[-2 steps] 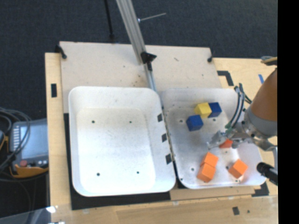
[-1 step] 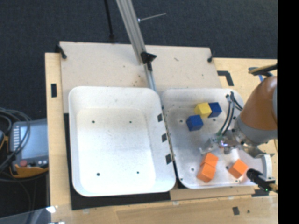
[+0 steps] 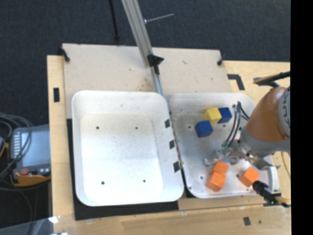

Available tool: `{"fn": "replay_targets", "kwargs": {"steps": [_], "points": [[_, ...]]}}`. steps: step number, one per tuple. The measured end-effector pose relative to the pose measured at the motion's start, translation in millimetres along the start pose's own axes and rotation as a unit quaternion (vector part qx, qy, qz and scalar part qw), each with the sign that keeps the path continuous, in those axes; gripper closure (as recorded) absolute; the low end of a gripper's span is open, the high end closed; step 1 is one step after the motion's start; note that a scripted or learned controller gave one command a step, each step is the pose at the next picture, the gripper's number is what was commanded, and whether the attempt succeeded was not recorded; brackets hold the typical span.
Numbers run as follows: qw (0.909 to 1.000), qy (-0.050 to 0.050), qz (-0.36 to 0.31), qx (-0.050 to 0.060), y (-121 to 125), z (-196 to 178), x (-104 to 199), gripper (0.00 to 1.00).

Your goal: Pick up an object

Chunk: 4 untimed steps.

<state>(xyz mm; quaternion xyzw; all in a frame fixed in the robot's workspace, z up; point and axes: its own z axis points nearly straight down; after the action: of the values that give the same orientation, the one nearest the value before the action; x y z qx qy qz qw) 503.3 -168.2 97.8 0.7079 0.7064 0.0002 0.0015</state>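
Slanted aluminium rail (image 3: 138,26) well up and left of the jaws, grey control pendant (image 3: 30,148) far left past both bins, black cables (image 3: 6,126) beside it, dark carpet (image 3: 49,13) beyond.

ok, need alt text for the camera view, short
The arm's gripper hangs low over the right bin, just above an orange block, with another orange block nearby and a yellow block and two blue blocks further back. The left bin sits alongside.

the wooden bench (image 3: 54,131) bears two white bins, left (image 3: 83,106) and right (image 3: 195,104), touching.
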Motion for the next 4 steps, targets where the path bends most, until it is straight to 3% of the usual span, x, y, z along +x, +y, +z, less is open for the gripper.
{"fn": "replay_targets", "kwargs": {"steps": [1, 4], "points": [[1.0000, 0.000, 0.003, -0.002, 1.2, -11.7, -1.2, 1.00], [1.0000, -0.001, -0.003, -0.003, 10.8, -162.2, -13.8, 1.00]]}}
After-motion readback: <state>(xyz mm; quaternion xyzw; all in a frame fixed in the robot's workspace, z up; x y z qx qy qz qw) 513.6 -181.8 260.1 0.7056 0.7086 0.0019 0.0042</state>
